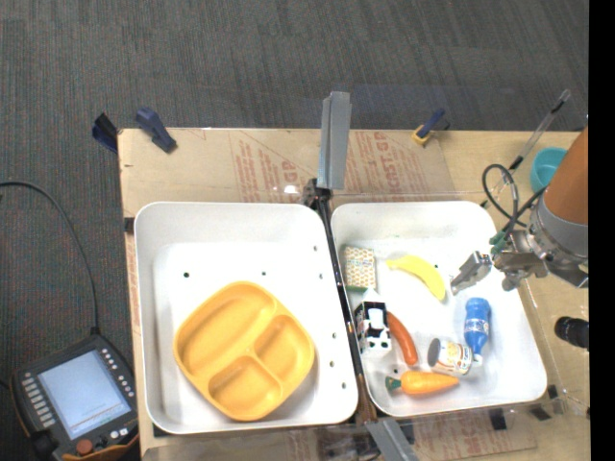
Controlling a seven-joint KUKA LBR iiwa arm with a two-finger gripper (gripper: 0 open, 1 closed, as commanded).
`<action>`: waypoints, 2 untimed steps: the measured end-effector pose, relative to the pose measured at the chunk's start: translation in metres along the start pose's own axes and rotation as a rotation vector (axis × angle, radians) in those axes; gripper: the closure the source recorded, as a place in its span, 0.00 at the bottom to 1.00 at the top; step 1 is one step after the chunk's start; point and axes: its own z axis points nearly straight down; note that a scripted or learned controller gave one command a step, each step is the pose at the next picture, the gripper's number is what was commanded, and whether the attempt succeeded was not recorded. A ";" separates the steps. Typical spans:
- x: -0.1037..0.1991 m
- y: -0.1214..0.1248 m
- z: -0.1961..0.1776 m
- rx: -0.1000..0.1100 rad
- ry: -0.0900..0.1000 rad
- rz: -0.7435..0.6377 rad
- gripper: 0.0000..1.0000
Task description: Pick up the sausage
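The sausage [403, 339] lies slantwise in the right bin [437, 217], near its left wall, touching the black-and-white cow toy [374, 327] on its left; its near end is close to the carrot [425, 383] and the small jar [451, 355]; the arm's upper part is cut off by the right edge; the hand [471, 272] hovers over the bin's right side, just right of the banana [420, 274] and above the blue bottle [477, 326]; whether it is open or closed I cannot tell; bare white floor lies along the bin's far side; the yellow tray [245, 350] sits in the left bin [169, 238].
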 end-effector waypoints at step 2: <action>0.008 -0.047 -0.005 0.000 0.000 0.172 1.00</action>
